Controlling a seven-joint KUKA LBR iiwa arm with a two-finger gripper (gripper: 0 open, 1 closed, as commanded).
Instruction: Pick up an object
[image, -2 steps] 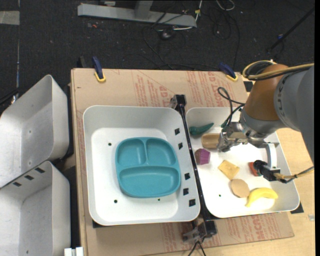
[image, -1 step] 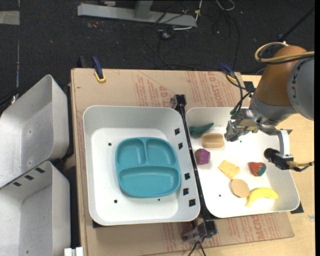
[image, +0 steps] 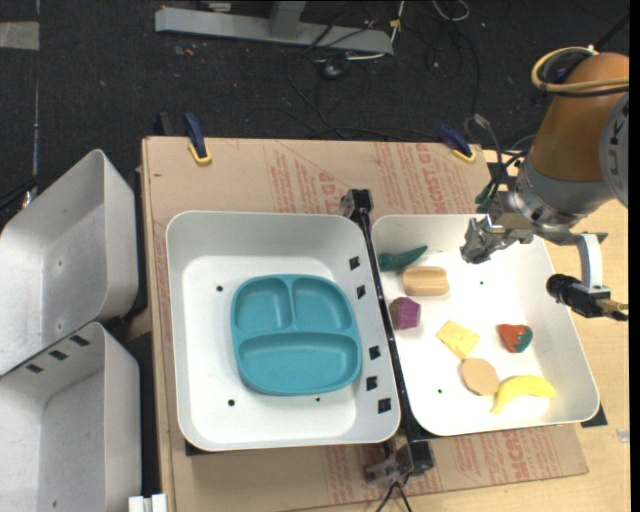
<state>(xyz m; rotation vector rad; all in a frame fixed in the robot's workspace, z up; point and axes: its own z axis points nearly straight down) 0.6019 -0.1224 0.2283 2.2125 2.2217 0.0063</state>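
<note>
We judge the tan bread roll (image: 426, 281) light, firm; we'd pinch its short sides. End effector (image: 483, 241) hovers near; grip state unclear.

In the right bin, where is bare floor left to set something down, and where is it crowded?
Free: the right bin's far right corner, beside the tool, and its near left corner below the purple piece. Crowded: the run from the green piece and tan block down to the yellow wedge, red piece, tan disc and banana.
</note>
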